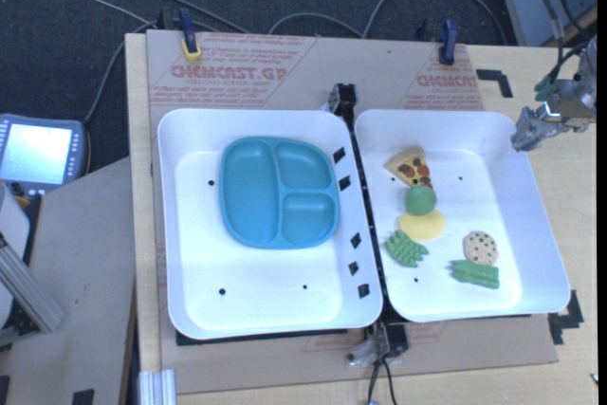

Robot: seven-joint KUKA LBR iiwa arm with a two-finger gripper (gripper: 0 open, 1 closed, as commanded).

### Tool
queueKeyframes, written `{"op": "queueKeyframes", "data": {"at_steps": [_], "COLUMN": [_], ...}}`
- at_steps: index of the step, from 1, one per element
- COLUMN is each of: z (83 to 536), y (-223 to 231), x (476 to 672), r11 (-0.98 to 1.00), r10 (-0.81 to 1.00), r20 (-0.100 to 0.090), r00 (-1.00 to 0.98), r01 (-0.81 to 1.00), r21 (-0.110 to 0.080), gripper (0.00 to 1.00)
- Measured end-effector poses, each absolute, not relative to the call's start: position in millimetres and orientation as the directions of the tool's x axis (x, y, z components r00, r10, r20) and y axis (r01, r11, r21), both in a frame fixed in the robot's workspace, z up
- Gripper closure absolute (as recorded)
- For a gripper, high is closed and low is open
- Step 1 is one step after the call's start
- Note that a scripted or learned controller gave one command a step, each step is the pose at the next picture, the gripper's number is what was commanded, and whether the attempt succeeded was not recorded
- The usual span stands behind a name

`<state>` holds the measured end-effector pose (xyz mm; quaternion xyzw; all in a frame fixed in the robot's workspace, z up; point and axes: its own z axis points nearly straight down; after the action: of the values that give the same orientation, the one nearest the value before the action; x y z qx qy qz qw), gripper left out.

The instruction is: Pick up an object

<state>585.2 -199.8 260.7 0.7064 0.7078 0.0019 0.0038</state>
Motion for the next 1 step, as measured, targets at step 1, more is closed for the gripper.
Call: {"op": "queueKeyframes", "data": {"at_steps": [1], "z": [257.1], "y": [-144.3], "x": [589.5], "r11": [0.007], "r10": [1.0], "r20": [0.003], "r00": [-0.007], "r01": [1.0], "r21": [-0.001], "gripper": [1.0]}}
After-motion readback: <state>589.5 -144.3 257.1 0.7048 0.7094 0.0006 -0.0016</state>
